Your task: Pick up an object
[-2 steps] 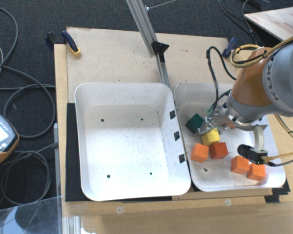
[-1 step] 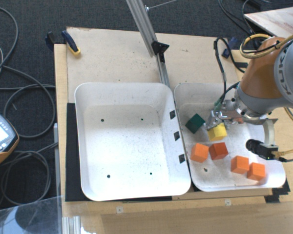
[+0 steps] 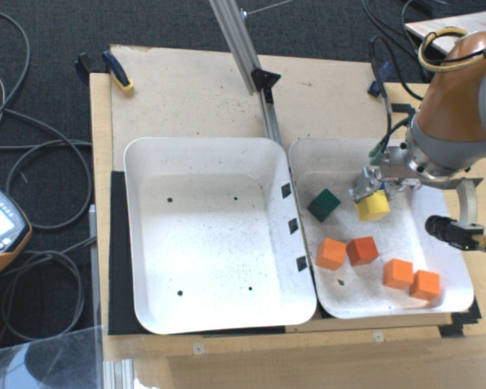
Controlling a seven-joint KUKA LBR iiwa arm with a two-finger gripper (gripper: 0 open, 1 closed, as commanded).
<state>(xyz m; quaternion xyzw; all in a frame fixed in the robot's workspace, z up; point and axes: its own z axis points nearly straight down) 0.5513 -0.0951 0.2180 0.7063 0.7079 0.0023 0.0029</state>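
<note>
I'm clamping my fingers on the yellow block [image 3: 373, 207], my gripper [image 3: 369, 193] hanging over the right bin [image 3: 340, 302]. A green block [image 3: 323, 205] is sitting just at nine o'clock. Four orange blocks [image 3: 332, 254] are lying toward six and five o'clock. The left bin [image 3: 146, 156] is lying farther at nine.
</note>
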